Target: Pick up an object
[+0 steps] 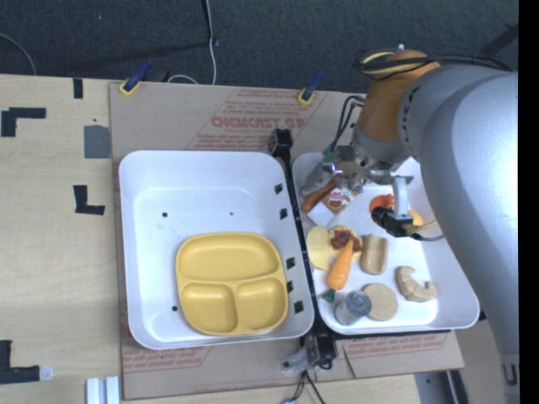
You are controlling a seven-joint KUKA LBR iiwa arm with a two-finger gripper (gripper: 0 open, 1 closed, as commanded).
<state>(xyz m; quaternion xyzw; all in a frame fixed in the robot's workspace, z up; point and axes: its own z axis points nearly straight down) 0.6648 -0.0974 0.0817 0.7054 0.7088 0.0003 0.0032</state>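
Fingers (330,178): state cannot be told; gripper (337,183) sits low in the right bin (455,305), at its far left. Carrot (341,265) lies just below the gripper, near the bin's left wall, long axis near-vertical, narrow end toward the bin's near edge.

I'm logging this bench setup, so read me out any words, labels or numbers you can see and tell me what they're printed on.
"CHEMCAST GP": red print on the brown cardboard sheet under the bins, roughly legible.
Other red lettering repeated across the cardboard sheet: too blurred to read.
Small packet in the right bin: markings too small to read.
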